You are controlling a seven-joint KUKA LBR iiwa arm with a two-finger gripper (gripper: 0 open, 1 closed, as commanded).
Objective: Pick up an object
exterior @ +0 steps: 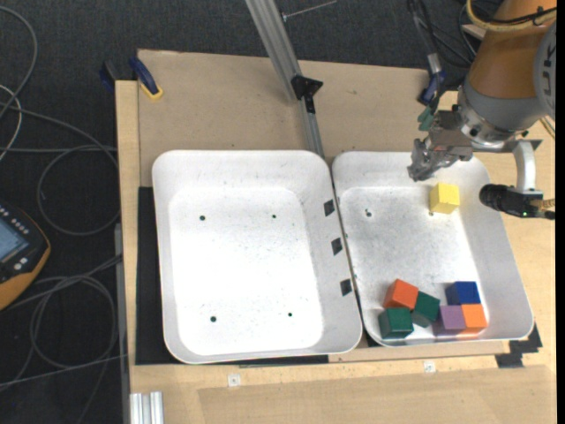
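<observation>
Hand [425, 171] beside small yellow cube [444, 198]

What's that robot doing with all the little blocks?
The robot's hand hangs over the far end of the right bin, next to a yellow block sitting alone. It isn't holding anything. A pile of orange, green, purple and blue blocks lies at the bin's near end. The left bin sits beside it.

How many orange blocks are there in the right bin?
2: one orange block at the cluster's upper left, another orange block at its right end, below the blue block. More may be hidden.
</observation>
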